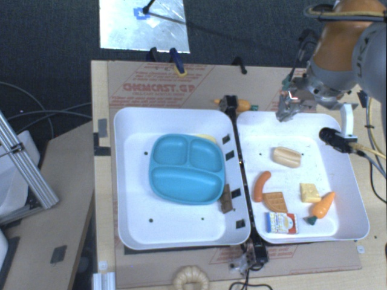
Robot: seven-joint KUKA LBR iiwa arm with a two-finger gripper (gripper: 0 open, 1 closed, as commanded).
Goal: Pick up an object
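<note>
My gripper [286, 112] hangs over the far edge of the right bin [351, 180], with nothing seen between its fingers. Below it in that bin lie a tan bread roll [286, 156], an orange sausage [261, 186], a brown cracker [275, 201], a yellow cheese cube [310, 193], a toy carrot [322, 206] and a small printed box [281, 223]. The bread roll is the nearest item, a short way toward the front from the gripper.
The left bin [133, 222] holds a blue divided plate [186, 168] with a yellow item peeking out behind it, and a small brown piece [227, 199] by the divider. A black clamp [230, 104] sits between the bins at the far side. The arm's body fills the upper right.
</note>
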